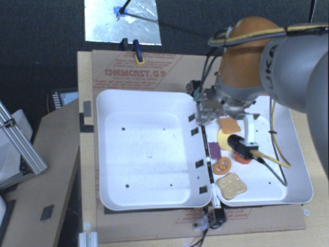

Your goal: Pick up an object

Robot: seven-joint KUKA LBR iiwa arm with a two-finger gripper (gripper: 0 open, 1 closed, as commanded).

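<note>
Camera view: right bin (toy foods).

A flat tan cracker, a small orange pretzel, a purple block, a yellow round piece and an orange wedge were seen lying in the right bin, near its left wall.

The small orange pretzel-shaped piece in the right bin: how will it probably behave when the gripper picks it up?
The small orange pretzel-shaped piece lies flat, so it will probably not roll. It looks thin and low, so fingers may slide over it. It sits close to the tan cracker-shaped piece and may nudge it.
</note>
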